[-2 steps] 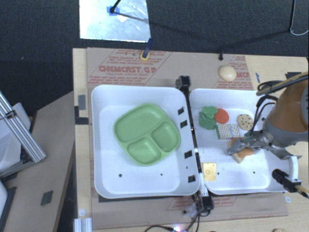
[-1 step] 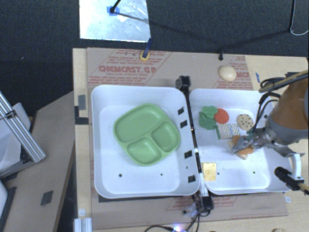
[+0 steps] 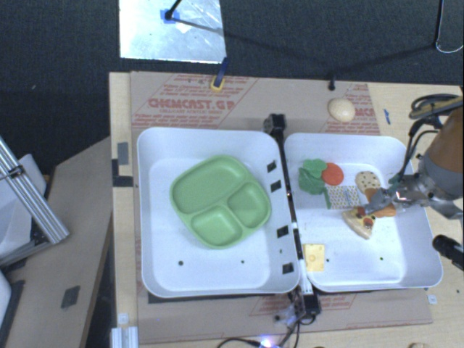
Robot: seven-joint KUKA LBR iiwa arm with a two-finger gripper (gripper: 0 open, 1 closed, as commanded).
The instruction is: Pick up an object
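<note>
Two white bins are set side by side on a brown board over a pale bench [image 3: 80,187], with dark carpet behind; the left bin [image 3: 156,267] is occupied by a green divided plate [image 3: 220,201]. The gripper [image 3: 378,203] is lowered in the right bin [image 3: 406,267] over a pizza slice [image 3: 359,225], beside a cookie [image 3: 367,180], green leaf [image 3: 312,176] and cheese square [image 3: 314,257]. Whether anything is held cannot be told.

- The arm [image 3: 444,167] entered from the right edge of the camera view, its wrist angled down and leftward.
- The gripper [image 3: 382,200] sat low, fingertips pointing left; whether it was closed could not be determined.
</note>
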